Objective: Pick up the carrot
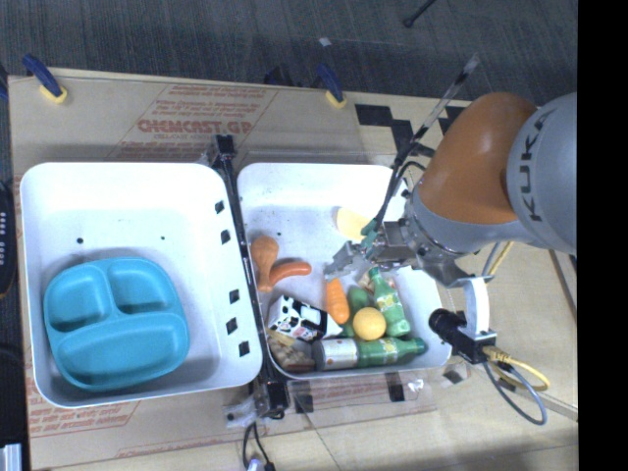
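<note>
Gripper (355, 256), finger state indiscernible, hovers near the right bin's (294, 177) centre just above the carrot (337, 300); descent should straddle the carrot's width, avoiding the adjacent lemon (369, 324).

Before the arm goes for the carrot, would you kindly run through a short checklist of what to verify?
1. Carrot in view in the right bin: ok.
2. Gripper above the carrot's upper end: ok.
3. Carrot between the fingers: not ok, it lies on the bin floor.
4. Room around the carrot: not ok; the yellow ball and green bottle crowd it.
5. Finger opening: cannot tell.
</note>
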Available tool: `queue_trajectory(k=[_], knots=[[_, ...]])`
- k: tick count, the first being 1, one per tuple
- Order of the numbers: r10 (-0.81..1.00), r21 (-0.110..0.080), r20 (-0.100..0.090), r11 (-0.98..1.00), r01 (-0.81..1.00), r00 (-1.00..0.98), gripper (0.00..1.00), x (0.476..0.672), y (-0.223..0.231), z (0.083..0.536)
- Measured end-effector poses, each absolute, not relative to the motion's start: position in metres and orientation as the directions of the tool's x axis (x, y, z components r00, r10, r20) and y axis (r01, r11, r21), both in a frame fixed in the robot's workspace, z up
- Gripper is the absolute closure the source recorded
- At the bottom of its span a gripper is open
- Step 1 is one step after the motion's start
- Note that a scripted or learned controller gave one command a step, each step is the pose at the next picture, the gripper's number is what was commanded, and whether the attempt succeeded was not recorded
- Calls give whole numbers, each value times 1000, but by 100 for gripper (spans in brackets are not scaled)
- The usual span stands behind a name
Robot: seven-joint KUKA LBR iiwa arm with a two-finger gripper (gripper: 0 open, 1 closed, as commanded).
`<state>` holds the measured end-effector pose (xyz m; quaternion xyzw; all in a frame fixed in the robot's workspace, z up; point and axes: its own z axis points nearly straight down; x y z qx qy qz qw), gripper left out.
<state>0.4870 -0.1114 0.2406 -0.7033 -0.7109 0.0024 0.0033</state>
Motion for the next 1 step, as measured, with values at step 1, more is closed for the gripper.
queue_trajectory(k=[1], knots=[[1000, -4, -1, -2, 1000, 2, 0, 518, -138, 91]])
